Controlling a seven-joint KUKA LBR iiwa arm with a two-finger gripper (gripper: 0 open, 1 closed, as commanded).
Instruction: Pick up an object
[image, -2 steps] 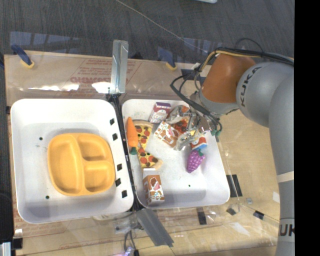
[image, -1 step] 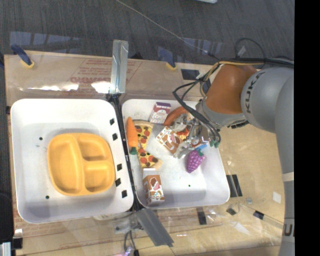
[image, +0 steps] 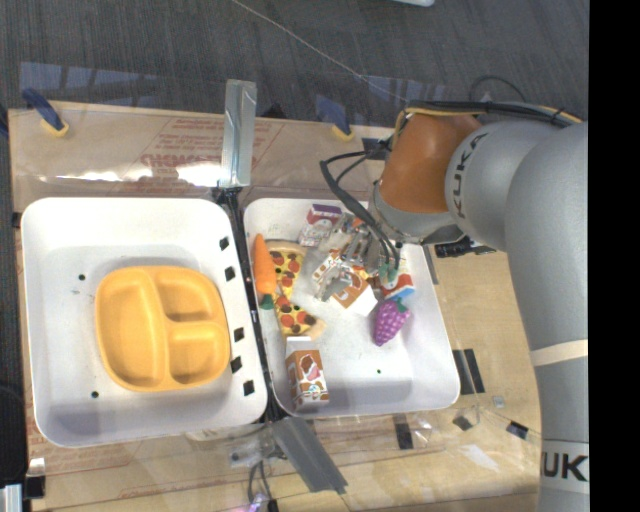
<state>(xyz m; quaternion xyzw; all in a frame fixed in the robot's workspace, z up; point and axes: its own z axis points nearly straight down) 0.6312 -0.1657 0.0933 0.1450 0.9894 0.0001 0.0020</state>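
Small orange-and-white toy carton (image: 345, 287) sits right under the metal two-finger gripper (image: 352, 262), can't tell if it's gripping, so it looks mid-grab and next needs a clean lift.

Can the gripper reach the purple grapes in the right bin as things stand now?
Probably yes. The grapes lie uncovered on the right bin floor, just below the gripper, touched only by a small red-and-blue toy at their top.

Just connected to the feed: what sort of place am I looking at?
Probably a robot lab's picking bench: two white bins taped side by side, toy food like purple grapes and a pizza slice, and an arm reaching in.
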